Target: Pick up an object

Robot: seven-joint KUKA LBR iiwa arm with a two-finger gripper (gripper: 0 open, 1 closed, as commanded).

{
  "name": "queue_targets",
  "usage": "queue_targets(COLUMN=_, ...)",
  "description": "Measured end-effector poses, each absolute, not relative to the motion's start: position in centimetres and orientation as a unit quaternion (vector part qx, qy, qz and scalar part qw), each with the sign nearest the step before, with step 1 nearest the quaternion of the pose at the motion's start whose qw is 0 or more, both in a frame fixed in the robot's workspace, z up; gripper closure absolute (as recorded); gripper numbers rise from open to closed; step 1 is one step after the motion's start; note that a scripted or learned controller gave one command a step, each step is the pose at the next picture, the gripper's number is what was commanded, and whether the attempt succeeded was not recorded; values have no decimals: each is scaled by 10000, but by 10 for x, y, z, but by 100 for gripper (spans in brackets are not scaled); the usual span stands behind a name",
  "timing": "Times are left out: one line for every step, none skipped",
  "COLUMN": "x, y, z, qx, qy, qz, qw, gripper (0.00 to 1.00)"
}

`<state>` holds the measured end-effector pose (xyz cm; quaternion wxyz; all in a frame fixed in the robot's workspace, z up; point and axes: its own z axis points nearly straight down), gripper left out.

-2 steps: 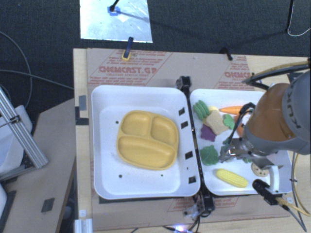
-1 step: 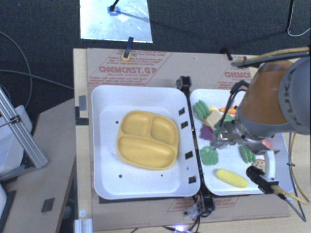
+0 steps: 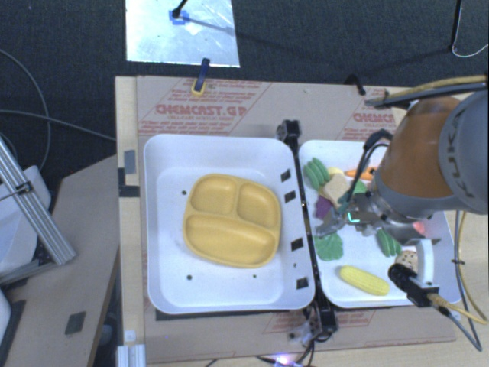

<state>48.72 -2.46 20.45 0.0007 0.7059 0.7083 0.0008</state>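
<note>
Gripper (image 3: pixel 330 222) low in right bin (image 3: pixel 442 277), at its left side. Finger state: cannot tell. Green toy (image 3: pixel 329 246) lies just below gripper tip, nearly under it. Yellow corn (image 3: pixel 364 280) farther toward near rim, long axis slanting.

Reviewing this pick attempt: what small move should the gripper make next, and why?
Probably a short descent to close on the purple piece. The gripper sits low in the right bin, among the toy foods near its left wall, and nothing shows between its fingers, so no pick has been made.
</note>
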Motion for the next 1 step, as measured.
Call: queue_targets(x=485, y=-123, z=124, qx=7098, qy=7044, qz=-22, qw=-4, gripper=0)
